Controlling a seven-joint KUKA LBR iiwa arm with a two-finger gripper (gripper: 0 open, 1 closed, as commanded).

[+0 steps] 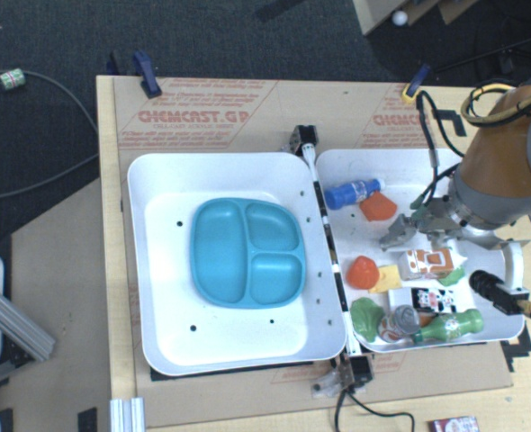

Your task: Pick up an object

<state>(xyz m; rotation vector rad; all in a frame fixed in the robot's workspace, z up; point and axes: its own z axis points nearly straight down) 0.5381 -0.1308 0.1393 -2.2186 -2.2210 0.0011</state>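
camera view | pincer (408,232): cannot tell its state; low in right bin (337,165), near orange toy (378,208)

arm (504,156): cut off by right edge | gripper (418,230): fingertips too small to tell apart | can (400,322): label unreadable, partly behind green bottle (450,328) | right bin (387,162): far side hidden under arm
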